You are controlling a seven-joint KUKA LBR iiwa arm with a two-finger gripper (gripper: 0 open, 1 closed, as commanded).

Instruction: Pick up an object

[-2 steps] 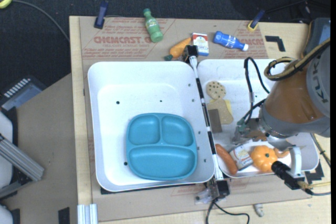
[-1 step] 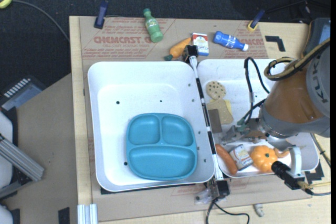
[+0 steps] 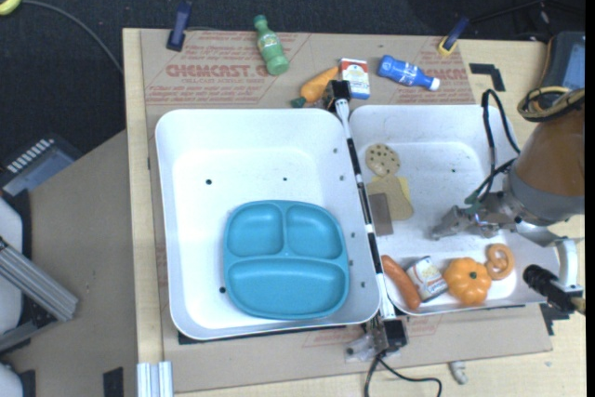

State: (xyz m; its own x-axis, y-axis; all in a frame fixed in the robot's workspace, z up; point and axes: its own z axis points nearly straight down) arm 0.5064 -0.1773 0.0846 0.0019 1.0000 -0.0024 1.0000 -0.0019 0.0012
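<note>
My gripper (image 3: pixel 446 226) hangs low in the right bin (image 3: pixel 437 121), near its middle, with the arm coming in from the right. Along that bin's front edge lie a red hot dog (image 3: pixel 398 282), a small carton (image 3: pixel 427 275), an orange pumpkin (image 3: pixel 467 281) and a pretzel (image 3: pixel 499 260). A chocolate-chip cookie (image 3: pixel 382 159) and a tan cracker (image 3: pixel 390 201) rest to the gripper's left. Nothing can be made out between the gripper's tips.
The left bin (image 3: pixel 186 153) holds a blue divided plate (image 3: pixel 284 258). Behind the bins on the bench lie a green bottle (image 3: pixel 272 46), a carrot (image 3: pixel 319 85), a red and white carton (image 3: pixel 354 77) and a blue bottle (image 3: pixel 407 72). Cables trail at the right.
</note>
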